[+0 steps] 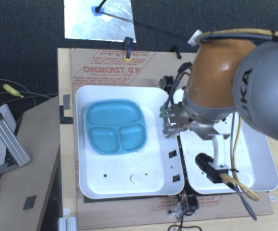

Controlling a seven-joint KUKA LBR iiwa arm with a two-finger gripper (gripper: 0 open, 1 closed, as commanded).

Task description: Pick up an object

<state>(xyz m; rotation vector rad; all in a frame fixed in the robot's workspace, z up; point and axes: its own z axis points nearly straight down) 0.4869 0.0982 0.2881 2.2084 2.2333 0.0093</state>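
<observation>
From above, the bench (67, 129) carries two shallow white plastic bins side by side on a sheet of printed brown cardboard (112, 64). The left bin (124, 182) holds a light blue plastic tray with three compartments (115, 125), lying flat and right way up toward the bin's far-left part, well apart from the near rim. It looks like the only loose thing on offer, so I take it to be what the task is after; lying low and flat as it does, I'd guess an edge is the only place to catch it. The right bin (261, 172) is mostly covered by the arm.

The grey arm with its orange band (221, 71) comes in from the right and bends down over the seam between the two bins. Its hand (170, 124) hangs just beside the tray's right edge, over the left bin's right wall, apparently apart from the tray. Cables and dark fittings trail below it across the right bin. Whether the hand's fingers are spread or together I cannot tell; the wrist body hides them, and nothing shows between them
</observation>
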